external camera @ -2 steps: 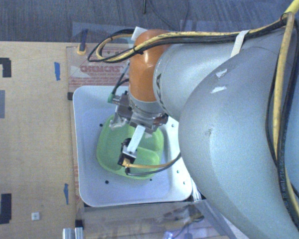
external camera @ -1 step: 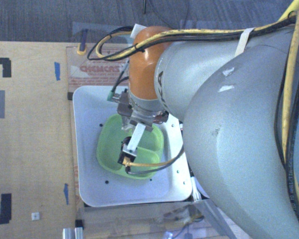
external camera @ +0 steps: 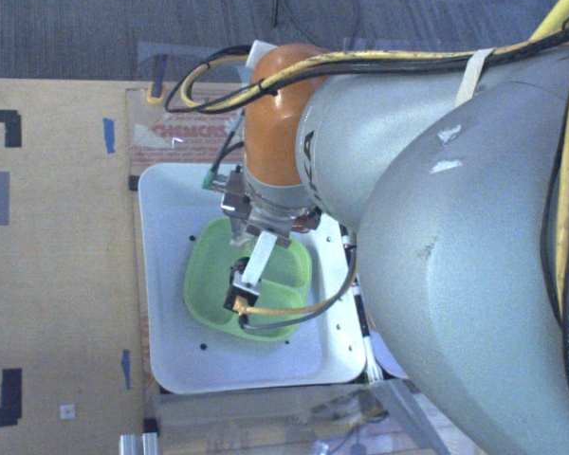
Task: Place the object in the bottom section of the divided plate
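Note:
A light green divided plate (external camera: 205,282) lies in the middle of the white bin (external camera: 166,349). Ridges split it into sections, and the arm covers its upper right part. My gripper (external camera: 262,224) hangs under the orange wrist band, right over the plate's upper middle, seen from above. The wrist body hides whatever lies under it. The lower left of the plate shows bare green.
The grey arm (external camera: 436,207) fills the right half of the view and covers the bench there. To the left lies a brown board (external camera: 57,254) with black and blue tape marks. A yellow cable (external camera: 284,309) loops over the plate's lower right rim.

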`<state>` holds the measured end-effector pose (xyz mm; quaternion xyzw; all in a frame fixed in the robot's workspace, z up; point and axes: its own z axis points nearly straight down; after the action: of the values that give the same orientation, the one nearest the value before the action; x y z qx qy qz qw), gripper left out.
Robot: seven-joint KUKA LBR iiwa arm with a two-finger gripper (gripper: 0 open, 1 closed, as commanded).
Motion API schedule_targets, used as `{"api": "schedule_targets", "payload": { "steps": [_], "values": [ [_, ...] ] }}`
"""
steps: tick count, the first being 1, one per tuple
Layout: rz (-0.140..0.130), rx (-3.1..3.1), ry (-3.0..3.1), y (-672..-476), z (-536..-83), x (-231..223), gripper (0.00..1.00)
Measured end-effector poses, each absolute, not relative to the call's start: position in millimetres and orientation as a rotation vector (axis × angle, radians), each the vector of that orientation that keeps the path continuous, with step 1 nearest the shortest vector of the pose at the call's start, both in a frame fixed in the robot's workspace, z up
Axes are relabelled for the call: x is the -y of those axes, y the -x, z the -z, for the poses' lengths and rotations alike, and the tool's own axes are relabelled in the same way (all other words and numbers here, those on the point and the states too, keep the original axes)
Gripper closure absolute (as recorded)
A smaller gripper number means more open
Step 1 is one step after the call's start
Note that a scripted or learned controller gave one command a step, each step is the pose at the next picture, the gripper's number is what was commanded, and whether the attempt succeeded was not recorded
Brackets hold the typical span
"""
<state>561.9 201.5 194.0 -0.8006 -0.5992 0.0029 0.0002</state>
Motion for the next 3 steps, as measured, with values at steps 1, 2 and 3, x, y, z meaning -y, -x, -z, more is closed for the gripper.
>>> {"api": "schedule_targets", "payload": {
  "steps": [1,2,3],
  "values": [
    [-0.006,1.788,2.581,-542.0,-202.4,-225.5,1.00],
    [-0.006,1.789,2.580,-541.7,-202.3,-226.2,0.00],
    [-0.002,1.642,2.678,-551.0,-228.9,-224.0,0.00]
  ]
}}
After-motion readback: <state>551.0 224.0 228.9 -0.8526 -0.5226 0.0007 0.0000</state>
